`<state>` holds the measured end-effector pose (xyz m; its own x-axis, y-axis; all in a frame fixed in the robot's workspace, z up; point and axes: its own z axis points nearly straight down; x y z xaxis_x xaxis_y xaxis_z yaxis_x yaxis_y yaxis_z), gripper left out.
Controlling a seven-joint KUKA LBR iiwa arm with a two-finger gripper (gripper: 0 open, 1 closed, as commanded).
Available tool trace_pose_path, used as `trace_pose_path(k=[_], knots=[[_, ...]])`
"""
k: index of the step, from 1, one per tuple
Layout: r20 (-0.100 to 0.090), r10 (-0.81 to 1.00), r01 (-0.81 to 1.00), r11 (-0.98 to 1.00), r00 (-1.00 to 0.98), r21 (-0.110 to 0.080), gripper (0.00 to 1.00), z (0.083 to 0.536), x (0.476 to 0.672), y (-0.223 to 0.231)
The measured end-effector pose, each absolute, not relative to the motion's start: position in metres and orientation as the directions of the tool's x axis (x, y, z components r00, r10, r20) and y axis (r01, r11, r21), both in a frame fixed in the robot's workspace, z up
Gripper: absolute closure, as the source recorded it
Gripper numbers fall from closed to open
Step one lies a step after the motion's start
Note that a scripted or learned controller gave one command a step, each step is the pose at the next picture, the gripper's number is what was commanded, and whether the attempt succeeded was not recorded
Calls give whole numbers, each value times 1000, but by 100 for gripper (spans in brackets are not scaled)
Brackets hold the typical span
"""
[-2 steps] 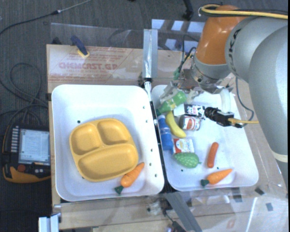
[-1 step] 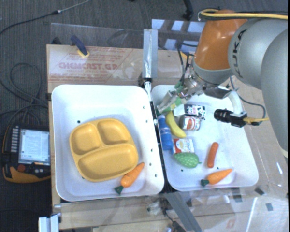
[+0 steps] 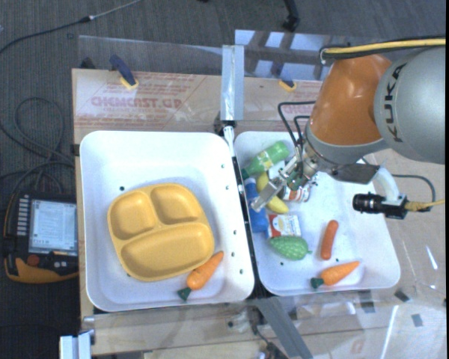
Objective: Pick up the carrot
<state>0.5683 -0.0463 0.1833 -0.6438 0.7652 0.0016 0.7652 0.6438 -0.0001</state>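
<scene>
Gripper [image 3: 284, 187] fingers hang low over the cluttered upper-left part of the right bin [image 3: 378, 256], their metal tips slanting down to the left among the toy items; whether they are spread or closed cannot be told from this angle, and nothing is seen caught between them. Beneath and beside the tips lie a green bottle-shaped toy [image 3: 268, 158], a yellow piece [image 3: 278, 203], a blue item [image 3: 259, 221] against the bin's left wall and a small red-and-white object [image 3: 298, 194]. Just below that cluster sits a green, bumpy toy vegetable [image 3: 288, 247]. To its right stands an orange-red sausage-shaped toy [image 3: 328, 239], lying nearly upright in the picture, and near the bin's lower edge a carrot [image 3: 337, 273] with a green top points up to the right, well apart from the gripper. Above the fingers, the orange band [image 3: 348, 99] and grey body of the KUKA arm [image 3: 423, 103] fill the upper right. In the left bin [image 3: 97, 170], a yellow three-compartment plate [image 3: 161, 230] rests near the centre, and a second carrot [image 3: 204, 272] lies touching its lower right rim, green end toward the bin's front edge
</scene>
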Motion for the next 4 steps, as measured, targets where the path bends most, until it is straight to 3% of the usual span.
trace_pose_path(k=[1,2,3,4], knots=[[1,936,936,352,-352,-2,0,183,525,-91],[2,925,925,380,-380,-3,0,124,483,-144],[-6,950,950,311,-311,13,0,94,489,-211],[1,845,845,534,-534,0,0,136,484,-148]])
